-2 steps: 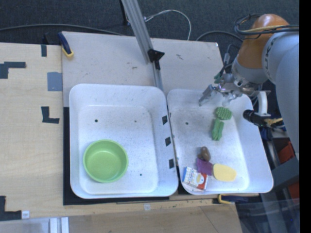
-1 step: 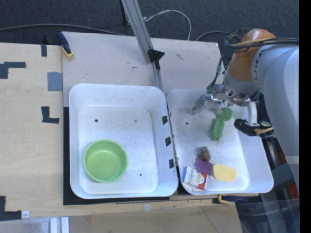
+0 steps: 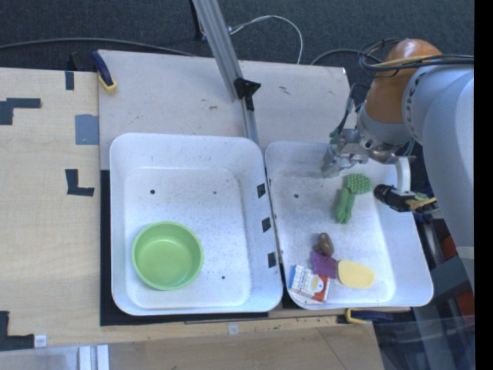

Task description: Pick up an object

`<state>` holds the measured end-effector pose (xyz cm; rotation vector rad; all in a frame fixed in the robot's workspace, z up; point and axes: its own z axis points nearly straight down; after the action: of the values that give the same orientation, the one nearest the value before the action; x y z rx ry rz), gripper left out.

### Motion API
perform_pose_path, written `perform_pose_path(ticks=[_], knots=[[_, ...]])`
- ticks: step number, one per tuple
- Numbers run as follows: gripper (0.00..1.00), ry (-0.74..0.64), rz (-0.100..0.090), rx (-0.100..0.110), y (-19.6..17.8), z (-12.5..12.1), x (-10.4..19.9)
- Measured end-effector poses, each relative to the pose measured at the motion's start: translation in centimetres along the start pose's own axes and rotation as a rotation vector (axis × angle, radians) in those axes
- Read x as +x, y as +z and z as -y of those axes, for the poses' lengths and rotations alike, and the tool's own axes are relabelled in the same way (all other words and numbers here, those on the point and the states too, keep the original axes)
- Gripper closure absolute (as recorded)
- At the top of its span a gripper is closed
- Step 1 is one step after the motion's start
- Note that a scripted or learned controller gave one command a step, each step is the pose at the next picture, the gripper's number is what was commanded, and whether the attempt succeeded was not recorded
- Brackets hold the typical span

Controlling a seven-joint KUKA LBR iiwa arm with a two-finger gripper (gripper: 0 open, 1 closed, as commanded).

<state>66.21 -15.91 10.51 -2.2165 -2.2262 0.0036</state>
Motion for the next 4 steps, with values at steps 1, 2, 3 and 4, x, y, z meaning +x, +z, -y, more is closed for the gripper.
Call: perform_pose_path(ticks=[1,2,3,4], knots=[[1.0,0.003,0.0,-0.008,-6.4,-0.2,-0.1],[1.0,0.003,0.0,-0.007,-12.6,0.0,-0.8],[1.0,0.003,0.0,-0.007,-18.0,-0.1,-0.7],[1.0,-0.002,-0.003,0.0,-16.3,-0.4,5.4]])
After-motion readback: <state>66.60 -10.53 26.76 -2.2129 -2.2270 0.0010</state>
